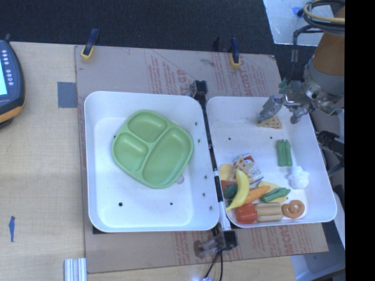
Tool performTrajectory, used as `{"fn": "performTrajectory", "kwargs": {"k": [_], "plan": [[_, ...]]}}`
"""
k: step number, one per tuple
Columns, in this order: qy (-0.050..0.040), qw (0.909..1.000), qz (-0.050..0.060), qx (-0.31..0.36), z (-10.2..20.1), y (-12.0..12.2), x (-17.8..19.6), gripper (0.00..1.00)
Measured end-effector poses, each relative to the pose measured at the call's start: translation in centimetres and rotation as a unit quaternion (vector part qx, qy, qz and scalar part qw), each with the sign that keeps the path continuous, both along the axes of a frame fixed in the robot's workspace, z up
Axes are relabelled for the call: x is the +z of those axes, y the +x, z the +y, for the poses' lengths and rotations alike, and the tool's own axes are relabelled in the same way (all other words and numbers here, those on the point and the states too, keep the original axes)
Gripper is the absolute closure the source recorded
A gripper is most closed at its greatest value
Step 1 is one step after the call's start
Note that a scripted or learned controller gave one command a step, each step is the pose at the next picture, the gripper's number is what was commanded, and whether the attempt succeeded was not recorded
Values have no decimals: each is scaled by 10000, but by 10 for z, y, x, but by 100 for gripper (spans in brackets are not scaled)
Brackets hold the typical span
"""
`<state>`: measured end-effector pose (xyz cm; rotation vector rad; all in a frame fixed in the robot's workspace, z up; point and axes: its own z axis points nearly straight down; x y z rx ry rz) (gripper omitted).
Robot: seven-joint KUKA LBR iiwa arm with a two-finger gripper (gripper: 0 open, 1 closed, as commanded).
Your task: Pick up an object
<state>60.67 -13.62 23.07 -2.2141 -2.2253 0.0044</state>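
At the far left edge we see a dark handheld pendant [8, 78] lying on the wooden bench [41, 174], with a grey tape patch [67, 94] just to its right. Moving on, we come to the left bin [99, 209], where a green divided plate [153, 148] lies flat toward the bin's upper middle. A yellow-tipped clamp [89, 44] and a blue one [234, 54] grip the cardboard sheet [176, 69] beyond the bins. In the right bin [328, 201] we find most of the toy food crowded into the near corner: a yellow banana [239, 191] against the left wall, a small printed packet [249, 166] just above it, an orange carrot [256, 194] beside the banana, a red piece [246, 214], a hot dog [270, 213] and a ringed doughnut [293, 208] along the near wall. Further right stand a green bean-like piece [283, 153] and a white crumpled lump [299, 177] near it. At the bin's far end lies a tan wedge-shaped cracker [270, 122], and the gripper [283, 108] is low over it, one finger touching or just beside the wedge's upper left edge. We cannot tell whether the gripper is released or clenched, nor whether the wedge sits between its tips. The arm [329, 57] enters from the right.
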Motion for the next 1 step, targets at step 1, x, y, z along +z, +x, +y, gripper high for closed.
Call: {"fn": "performTrajectory", "kwargs": {"k": [1], "plan": [[19, 10000, 66, -7, 29, -61, -86, 0]]}}
